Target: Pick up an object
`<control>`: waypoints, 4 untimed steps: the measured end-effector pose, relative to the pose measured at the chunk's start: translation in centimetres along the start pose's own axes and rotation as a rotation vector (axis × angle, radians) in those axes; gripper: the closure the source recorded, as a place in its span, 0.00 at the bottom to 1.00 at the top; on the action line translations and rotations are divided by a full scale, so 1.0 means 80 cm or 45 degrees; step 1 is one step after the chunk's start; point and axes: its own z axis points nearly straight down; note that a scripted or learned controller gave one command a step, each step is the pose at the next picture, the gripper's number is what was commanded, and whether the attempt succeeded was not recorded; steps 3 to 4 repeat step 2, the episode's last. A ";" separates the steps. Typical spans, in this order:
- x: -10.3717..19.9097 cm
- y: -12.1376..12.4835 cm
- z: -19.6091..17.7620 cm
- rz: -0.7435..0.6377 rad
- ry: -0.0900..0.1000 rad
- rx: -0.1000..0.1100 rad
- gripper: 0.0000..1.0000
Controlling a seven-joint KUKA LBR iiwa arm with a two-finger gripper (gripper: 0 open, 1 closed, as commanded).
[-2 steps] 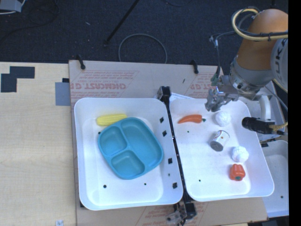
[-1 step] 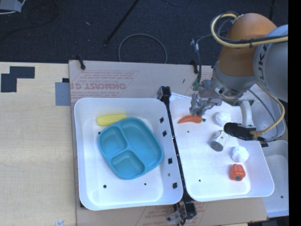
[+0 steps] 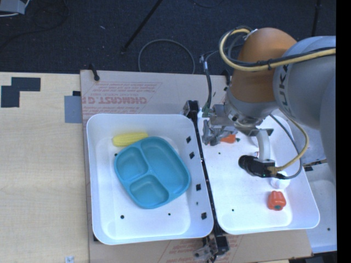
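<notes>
- The gripper [image 3: 214, 138] hangs low over the far left corner of the right bin [image 3: 241, 215], close to the wall that this bin shares with its neighbour. Its tip is dark and partly hidden under the wrist, so I cannot tell whether it is spread or closed, and nothing can be seen held in it.
- Just beside the gripper, on its right in the view, lies a small orange piece [image 3: 230, 139] on the bin floor. Whether the two touch cannot be made out.
- Well away from the gripper, toward the near right corner of the same bin, sits an orange-red pepper [image 3: 277, 200], alone on the white floor.
- On the other side of the shared wall, left of the gripper, the left bin [image 3: 104, 207] holds a blue divided plate [image 3: 151, 171] with three compartments, lying flat and turned at a slant.
- Farther left, a yellow corn cob [image 3: 130, 139] lies along the plate's far left edge, right against it or just beside it.
- Both bins rest on a cardboard sheet [image 3: 126, 95] with red print, on the pale wooden bench [image 3: 38, 174].
</notes>
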 end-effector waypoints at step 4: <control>0.116 -0.058 0.014 0.000 -0.001 0.001 1.00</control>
